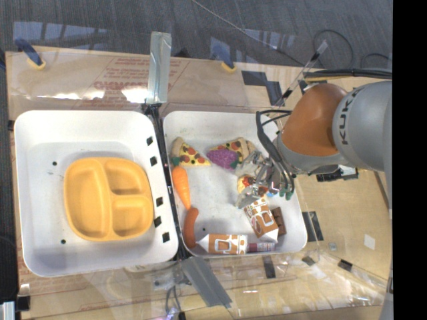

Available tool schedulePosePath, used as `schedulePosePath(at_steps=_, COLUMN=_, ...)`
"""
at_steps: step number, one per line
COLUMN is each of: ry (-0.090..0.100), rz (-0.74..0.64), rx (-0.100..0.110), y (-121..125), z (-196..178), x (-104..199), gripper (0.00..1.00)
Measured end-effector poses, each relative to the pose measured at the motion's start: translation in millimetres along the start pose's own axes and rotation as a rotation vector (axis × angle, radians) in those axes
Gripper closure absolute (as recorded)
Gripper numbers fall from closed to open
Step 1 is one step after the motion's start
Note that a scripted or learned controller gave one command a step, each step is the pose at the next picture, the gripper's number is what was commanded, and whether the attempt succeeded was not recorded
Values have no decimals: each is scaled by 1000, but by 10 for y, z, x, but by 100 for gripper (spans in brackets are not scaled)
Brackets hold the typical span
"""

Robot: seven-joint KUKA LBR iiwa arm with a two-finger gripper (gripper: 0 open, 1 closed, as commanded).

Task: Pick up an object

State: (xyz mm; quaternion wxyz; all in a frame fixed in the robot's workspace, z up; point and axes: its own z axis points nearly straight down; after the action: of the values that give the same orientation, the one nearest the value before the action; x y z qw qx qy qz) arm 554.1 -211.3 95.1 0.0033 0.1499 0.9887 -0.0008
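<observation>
Objects for picking lie crowded in the right bin (200, 119). In the camera view, a pizza slice (187, 155) and a bunch of purple grapes (224, 157) sit near its far wall, an orange carrot (181, 185) and a reddish sausage (191, 226) lie along its left wall, a carton on its side (231, 244) rests by the near wall, and a small brown-and-white carton (263, 220) stands just beside the arm's tool. The left bin (40, 132) carries a yellow divided tray (108, 197). The arm (347, 129) reaches in from the right, and the gripper (261, 182) is low over a small cluster of items between the grapes and the small carton. How far it is open, and whether it has hold of anything, cannot be told; cables and clutter hide the tips.

The likely trouble is crowding. With things touching or just beside each other under the tool, a descent could land on an edge, push the small carton aside, or pinch two items so that both slip. A rounded toy could also roll out of a shallow grip.
</observation>
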Motion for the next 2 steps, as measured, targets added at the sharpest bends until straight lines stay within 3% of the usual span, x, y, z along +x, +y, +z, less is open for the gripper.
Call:
schedulePosePath(at_steps=1, ry=8, rz=112, rx=-1, y=183, z=26, x=699, gripper=0)
schedulePosePath(at_steps=2, ry=6, rz=298, rx=0, y=308, z=25, x=596, gripper=0)
